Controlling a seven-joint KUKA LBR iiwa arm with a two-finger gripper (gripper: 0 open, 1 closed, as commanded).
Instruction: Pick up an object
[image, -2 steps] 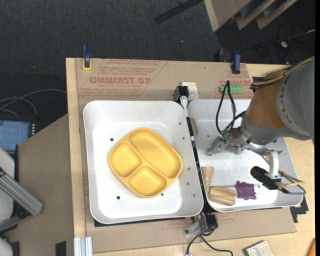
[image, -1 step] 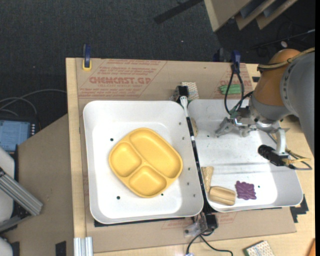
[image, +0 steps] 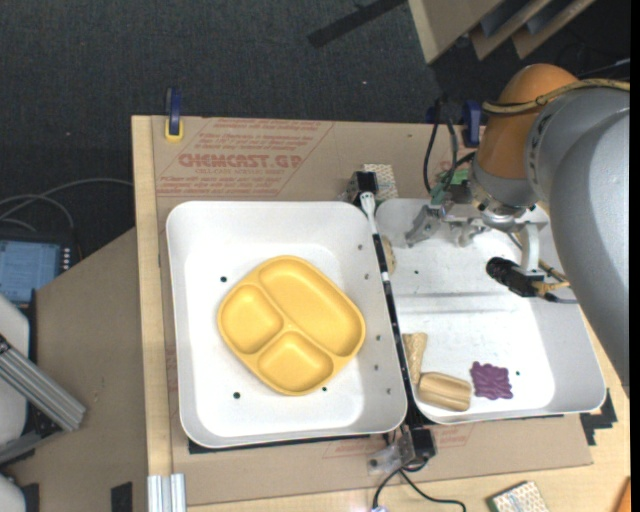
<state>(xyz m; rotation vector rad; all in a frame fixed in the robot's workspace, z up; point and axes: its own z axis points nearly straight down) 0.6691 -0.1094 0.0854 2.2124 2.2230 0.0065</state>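
Two shallow white bins sit side by side in the camera view, and the sorting between them explains the arm's position. The left bin (image: 200, 240) holds a yellow divided plate (image: 290, 325), lying flat and too broad for an easy pinch. The right bin (image: 455, 310) keeps the smaller candidates at its near end: a tan roll (image: 444, 390), a purple cluster (image: 491, 380) just beside it, and a pale wedge (image: 414, 350) against the left wall. The gripper (image: 447, 225) hangs over the far end of the right bin, well apart from all three, and nothing is seen held in it. Whether it is apart or together I cannot tell. Probably it is placed high and clear before choosing a target.
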